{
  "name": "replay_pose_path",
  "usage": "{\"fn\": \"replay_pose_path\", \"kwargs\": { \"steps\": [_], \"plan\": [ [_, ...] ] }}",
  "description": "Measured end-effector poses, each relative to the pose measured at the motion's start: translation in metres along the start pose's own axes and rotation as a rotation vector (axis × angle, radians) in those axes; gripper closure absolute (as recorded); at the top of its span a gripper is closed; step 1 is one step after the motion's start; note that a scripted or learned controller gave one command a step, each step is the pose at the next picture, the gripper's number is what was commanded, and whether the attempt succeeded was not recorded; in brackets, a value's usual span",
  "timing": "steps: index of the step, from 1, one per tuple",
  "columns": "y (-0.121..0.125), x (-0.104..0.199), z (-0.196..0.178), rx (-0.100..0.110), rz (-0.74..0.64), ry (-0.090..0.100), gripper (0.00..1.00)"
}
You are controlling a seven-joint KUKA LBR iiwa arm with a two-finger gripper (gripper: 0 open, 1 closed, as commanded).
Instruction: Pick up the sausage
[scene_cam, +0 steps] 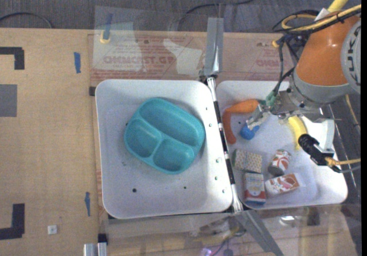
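Note:
The sausage point(234, 116) is an orange, curved piece lying in the upper left corner of the right bin point(335, 192), close to the divider between the bins. My gripper point(258, 115) reaches in from the right and sits just at the sausage's right end, low over the bin floor. A small blue object point(248, 132) lies directly under and in front of the gripper, next to the sausage. Nothing is visibly lifted off the bin floor.
A teal divided plate point(164, 134) lies in the left bin point(114, 192). The right bin also holds a yellow item point(296, 127), a speckled square point(248, 161), a red-and-white can point(280, 162), a small carton point(254, 186) and a red-white packet point(282, 184).

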State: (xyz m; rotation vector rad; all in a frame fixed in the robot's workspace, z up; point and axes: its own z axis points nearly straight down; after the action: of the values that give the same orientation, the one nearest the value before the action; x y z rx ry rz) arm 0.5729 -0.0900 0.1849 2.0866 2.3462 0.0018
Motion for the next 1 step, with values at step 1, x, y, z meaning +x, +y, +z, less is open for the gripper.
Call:
{"fn": "replay_pose_path", "kwargs": {
  "steps": [1],
  "plan": [
    [0.006,0.0083,0.0006,0.001,0.416,-0.001,0.0]
  ]
}}
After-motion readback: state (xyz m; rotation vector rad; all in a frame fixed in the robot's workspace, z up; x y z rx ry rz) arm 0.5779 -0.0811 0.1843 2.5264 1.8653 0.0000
